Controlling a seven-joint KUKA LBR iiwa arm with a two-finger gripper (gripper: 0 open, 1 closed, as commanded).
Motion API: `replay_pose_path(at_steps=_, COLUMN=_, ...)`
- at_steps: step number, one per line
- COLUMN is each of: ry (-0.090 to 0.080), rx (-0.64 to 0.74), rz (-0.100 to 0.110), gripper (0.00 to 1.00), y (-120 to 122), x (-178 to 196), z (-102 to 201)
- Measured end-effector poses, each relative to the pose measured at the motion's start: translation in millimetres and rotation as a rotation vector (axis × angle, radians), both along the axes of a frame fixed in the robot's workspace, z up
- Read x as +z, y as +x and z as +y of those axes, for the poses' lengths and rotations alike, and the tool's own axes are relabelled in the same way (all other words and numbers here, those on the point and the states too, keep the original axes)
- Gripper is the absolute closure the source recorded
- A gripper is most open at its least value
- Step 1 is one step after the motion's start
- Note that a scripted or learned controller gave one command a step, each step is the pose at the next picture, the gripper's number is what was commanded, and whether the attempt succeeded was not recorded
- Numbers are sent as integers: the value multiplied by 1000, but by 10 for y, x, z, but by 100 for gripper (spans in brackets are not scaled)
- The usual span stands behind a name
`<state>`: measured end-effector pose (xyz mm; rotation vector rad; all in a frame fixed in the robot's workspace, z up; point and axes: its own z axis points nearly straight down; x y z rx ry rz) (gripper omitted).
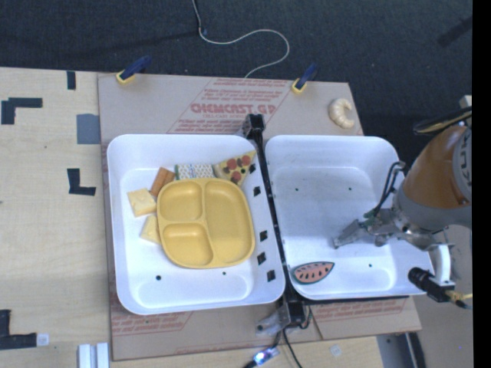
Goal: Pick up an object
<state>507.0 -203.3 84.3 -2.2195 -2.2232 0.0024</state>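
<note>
i count two white bins: the left bin (123,205) holds one yellow divided plate (205,222), two pale crackers (143,202), one brown piece (161,179) and one pizza slice (236,165) by the divider. the right bin (322,150) holds one watermelon slice (313,271) near its front wall. my gripper (347,236) hangs over the right bin's floor, apart from the slice; whether the claw is released or clenched i cannot tell. one croissant (343,113) lies outside on the cardboard (222,106).
</note>
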Motion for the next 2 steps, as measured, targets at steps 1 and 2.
replay_pose_path(at_steps=1, ry=-2, rx=0, rz=-2, gripper=100, y=2, x=111, z=-4)
replay_pose_path(at_steps=2, ry=0, rx=0, rz=-4, gripper=100, y=-16, x=712, z=67)
